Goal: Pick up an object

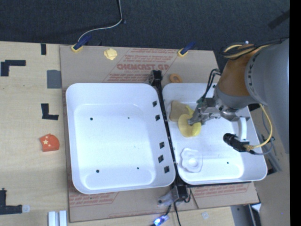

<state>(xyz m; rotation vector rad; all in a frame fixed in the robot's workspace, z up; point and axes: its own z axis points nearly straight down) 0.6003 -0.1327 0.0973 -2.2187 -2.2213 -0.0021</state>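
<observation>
In the right bin (pixel 244 171) a yellow object (pixel 189 127) lies near the left wall, with a tan, flat piece (pixel 177 109) just behind it. A clear, whitish lid-like object (pixel 191 159) rests nearer the front. My gripper (pixel 196 119) reaches in from the right and its tips are down on the yellow object's upper right edge. The arm hides how the fingers stand.
The left bin (pixel 115 173) sits beside the right one, a black divider (pixel 162 126) between them. On the cardboard behind lie a small yellow piece (pixel 110 54) and an orange ring (pixel 174 78). A red object (pixel 50 142) lies on the bench at left.
</observation>
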